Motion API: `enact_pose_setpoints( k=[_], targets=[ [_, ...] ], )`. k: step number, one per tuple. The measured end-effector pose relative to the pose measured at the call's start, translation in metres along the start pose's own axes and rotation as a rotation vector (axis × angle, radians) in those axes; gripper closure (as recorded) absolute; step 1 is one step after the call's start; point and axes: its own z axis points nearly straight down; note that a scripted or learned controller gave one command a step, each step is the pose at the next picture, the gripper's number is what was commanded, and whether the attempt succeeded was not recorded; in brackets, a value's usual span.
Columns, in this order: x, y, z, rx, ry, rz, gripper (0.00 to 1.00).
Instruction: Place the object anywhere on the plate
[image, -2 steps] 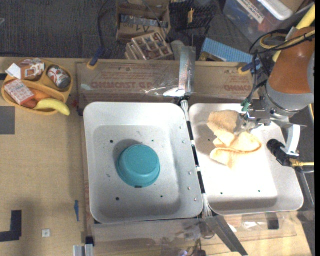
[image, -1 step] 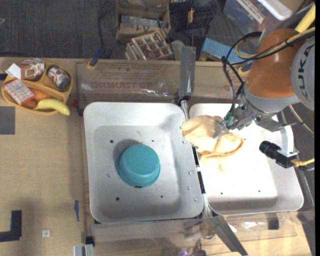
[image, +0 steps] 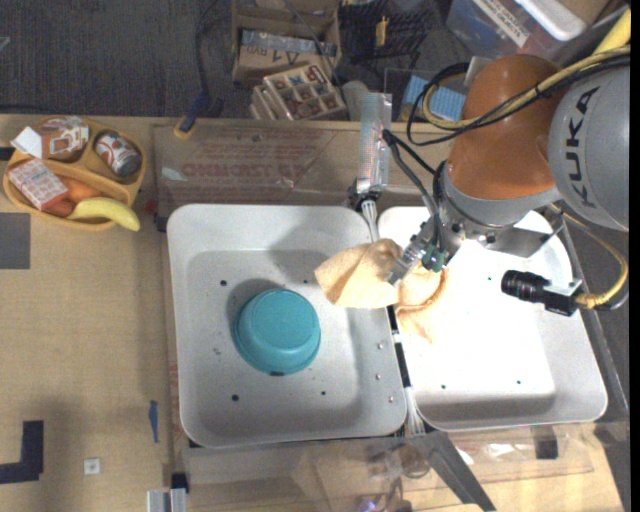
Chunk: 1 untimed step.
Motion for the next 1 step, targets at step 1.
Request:
enact_pose_setpoints(
  k=[1],
  targets=[
    [0.0346, 0.0390, 0.0114, -0.001, 0.000, -0.396, 1.00]
  ],
)
